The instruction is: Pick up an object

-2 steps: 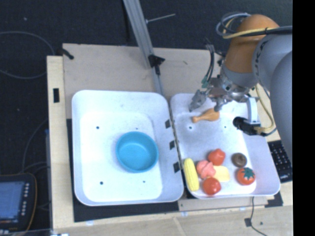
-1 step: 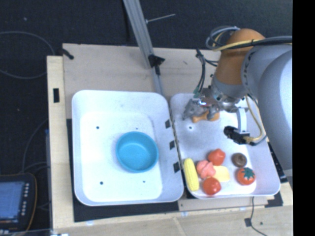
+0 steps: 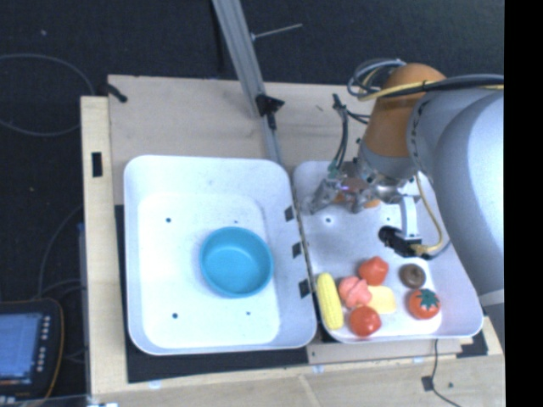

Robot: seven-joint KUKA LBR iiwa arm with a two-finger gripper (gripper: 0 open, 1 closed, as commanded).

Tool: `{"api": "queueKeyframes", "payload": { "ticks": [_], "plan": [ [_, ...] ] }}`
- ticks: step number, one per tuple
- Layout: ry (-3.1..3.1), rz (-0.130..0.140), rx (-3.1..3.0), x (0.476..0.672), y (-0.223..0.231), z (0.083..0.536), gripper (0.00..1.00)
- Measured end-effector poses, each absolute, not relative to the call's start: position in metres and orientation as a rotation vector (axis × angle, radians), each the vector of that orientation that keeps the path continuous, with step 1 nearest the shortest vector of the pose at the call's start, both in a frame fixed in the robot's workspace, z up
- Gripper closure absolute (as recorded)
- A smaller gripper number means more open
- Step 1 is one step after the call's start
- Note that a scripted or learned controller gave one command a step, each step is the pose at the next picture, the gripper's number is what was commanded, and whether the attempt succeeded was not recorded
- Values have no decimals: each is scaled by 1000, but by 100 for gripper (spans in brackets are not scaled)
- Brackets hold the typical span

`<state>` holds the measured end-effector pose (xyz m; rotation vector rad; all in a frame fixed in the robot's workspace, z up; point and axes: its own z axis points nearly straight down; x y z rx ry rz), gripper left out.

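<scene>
My gripper (image 3: 338,195) hangs low over the back left part of the right bin (image 3: 339,236), under the orange wrist band. Toy food lies at that bin's front: a yellow corn cob (image 3: 329,300), a pink piece (image 3: 355,291), two red tomatoes (image 3: 372,270) (image 3: 365,320), a yellow block (image 3: 384,299), a brown round piece (image 3: 413,275) and a red fruit with a green top (image 3: 424,303). All of it lies well in front of the gripper. A small reddish patch shows at the gripper's tip, too blurred to name.
A blue bowl (image 3: 236,261) sits in the middle of the left bin (image 3: 153,185). A slanted metal post (image 3: 242,49) rises behind the bins. A black cable part (image 3: 399,240) hangs beside the wrist over the right bin.
</scene>
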<state>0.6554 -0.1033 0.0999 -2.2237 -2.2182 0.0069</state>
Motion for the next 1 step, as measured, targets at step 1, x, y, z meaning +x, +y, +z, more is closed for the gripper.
{"api": "queueKeyframes", "payload": {
  "ticks": [1],
  "plan": [
    [-2218, -3, -2228, 657, -104, 115, 100]
  ]
}}
